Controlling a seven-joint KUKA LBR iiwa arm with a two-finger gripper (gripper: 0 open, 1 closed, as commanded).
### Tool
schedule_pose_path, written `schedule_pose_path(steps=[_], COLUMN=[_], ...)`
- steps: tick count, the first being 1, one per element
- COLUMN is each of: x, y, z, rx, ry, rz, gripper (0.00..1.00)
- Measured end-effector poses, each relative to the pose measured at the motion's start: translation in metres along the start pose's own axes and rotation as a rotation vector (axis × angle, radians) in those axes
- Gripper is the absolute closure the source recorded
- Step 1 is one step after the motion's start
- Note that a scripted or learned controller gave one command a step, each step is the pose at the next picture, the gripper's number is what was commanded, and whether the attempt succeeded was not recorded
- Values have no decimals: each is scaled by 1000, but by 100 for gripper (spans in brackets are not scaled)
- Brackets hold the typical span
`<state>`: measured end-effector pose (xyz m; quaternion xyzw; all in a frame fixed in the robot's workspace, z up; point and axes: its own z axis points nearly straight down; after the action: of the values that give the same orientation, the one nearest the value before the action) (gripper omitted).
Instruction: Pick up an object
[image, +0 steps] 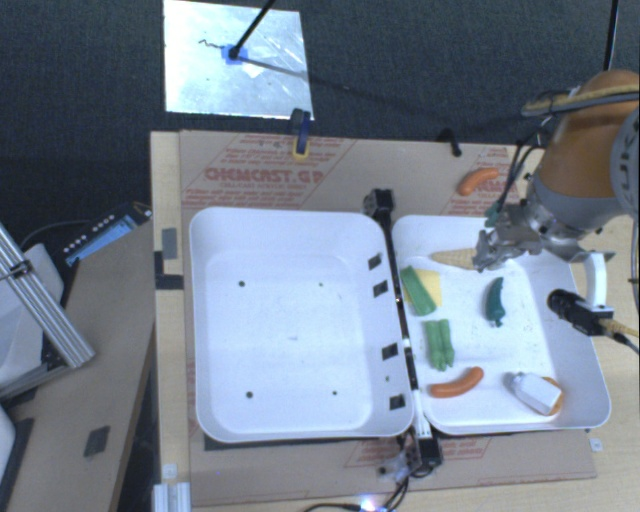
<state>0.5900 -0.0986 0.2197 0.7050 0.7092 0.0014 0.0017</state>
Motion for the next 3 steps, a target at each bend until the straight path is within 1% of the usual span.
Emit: schedule_pose_path(steps=[1,2,3], x=[75,127,51], y=[27,82,79], z=[-44,-55,-52], rx=[-3,-3,1], ry=[3,3,-3], rz=[-6,-4,10], gripper=[100,100,100])
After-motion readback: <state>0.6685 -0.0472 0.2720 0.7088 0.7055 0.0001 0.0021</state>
